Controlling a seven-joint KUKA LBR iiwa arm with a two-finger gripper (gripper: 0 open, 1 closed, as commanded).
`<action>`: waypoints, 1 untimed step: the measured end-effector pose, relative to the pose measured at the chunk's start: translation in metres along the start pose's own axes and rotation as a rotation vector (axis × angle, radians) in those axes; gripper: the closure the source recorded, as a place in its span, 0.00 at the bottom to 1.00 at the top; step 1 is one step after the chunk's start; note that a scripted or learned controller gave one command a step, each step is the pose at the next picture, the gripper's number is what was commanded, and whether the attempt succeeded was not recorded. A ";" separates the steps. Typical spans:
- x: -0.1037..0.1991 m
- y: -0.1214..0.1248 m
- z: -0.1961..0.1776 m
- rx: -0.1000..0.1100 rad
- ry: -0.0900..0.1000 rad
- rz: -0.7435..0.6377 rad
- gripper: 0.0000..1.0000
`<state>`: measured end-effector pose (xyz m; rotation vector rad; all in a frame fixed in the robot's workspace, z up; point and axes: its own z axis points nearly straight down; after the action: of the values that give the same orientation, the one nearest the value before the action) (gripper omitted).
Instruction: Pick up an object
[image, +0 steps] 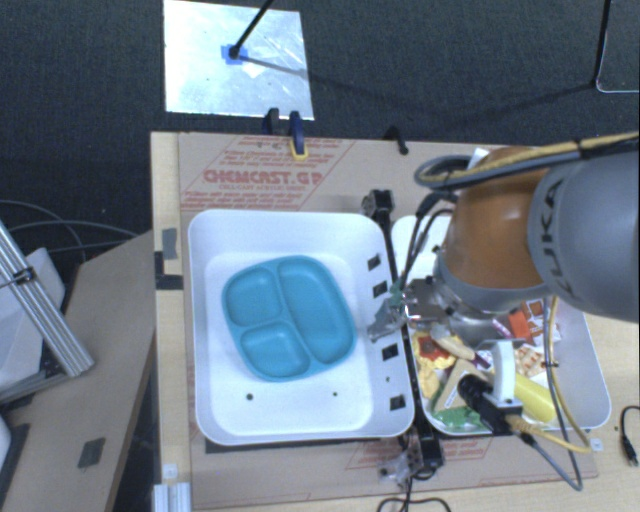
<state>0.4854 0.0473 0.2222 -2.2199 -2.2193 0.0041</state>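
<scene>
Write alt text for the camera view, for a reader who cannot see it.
A grey and orange robot arm reaches from the right over the right white bin, which holds a jumble of small colourful objects. The left white bin holds a blue divided tray, lying flat. Both bins sit side by side on a cardboard-covered bench.

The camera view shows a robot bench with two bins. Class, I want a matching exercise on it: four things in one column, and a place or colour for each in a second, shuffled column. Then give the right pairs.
Things
1. Blue plate
2. Arm
3. Yellow item
4. Foil sheet

Descriptions
A. Silvery, on the dark floor above the bench
B. Lies in the left bin, three compartments
C. Among the clutter in the right bin
D. Grey with an orange band, hangs over the right bin

Pairs: 1-B, 2-D, 3-C, 4-A
</scene>
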 end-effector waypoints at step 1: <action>0.001 0.002 -0.013 -0.006 0.001 -0.005 1.00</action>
<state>0.4877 0.0483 0.2351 -2.2174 -2.2273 -0.0039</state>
